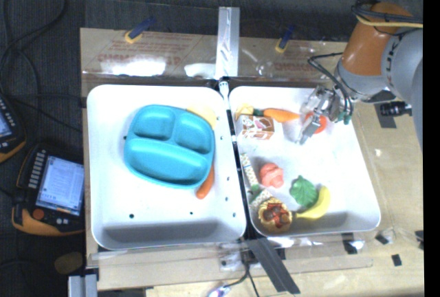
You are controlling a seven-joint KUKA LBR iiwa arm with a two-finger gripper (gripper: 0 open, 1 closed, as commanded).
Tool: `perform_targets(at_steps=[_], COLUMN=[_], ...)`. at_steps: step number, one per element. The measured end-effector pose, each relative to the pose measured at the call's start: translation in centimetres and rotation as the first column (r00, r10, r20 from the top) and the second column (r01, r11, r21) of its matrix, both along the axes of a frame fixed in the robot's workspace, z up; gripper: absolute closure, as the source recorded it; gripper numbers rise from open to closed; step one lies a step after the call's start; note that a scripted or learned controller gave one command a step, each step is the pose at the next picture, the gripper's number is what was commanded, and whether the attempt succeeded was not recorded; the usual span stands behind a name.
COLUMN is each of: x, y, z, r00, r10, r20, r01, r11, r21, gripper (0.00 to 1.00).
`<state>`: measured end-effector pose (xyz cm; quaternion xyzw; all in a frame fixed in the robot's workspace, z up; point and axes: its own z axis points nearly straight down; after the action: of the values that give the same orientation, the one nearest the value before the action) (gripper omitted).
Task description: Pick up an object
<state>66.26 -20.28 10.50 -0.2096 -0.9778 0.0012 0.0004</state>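
My gripper (309,125) hangs low over the back right part of the right bin (357,172), angled down and to the left. A small red-orange item (321,124) lies right against it; I cannot tell whether it is held. Just to the left lie an orange carrot (280,113) and a brown-and-white carton (256,127). Nearer the front are a pink-red round item (271,174), a green leafy piece (303,190), a yellow banana (318,204) and a small brown basket-like item (273,214).
The left bin (110,213) holds a blue divided plate (170,144), a yellow item (203,114) behind it and an orange stick (206,183) by its right edge. The wall between the bins (234,165) runs down the middle. A handheld device (51,185) lies left of the bench.
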Motion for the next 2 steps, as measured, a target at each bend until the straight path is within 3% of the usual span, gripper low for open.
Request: perform_targets(at_steps=[1, 2], x=[-3.2, -11.3], y=[-2.1, -2.2], z=[-1.6, -1.5], r00=[1.000, 0.996], r10=[-0.001, -0.084], r20=[0.011, 0.011], r01=[0.001, 0.084], r11=[1.000, 0.996], r21=[-0.003, -0.003], gripper=[0.00, 0.00])
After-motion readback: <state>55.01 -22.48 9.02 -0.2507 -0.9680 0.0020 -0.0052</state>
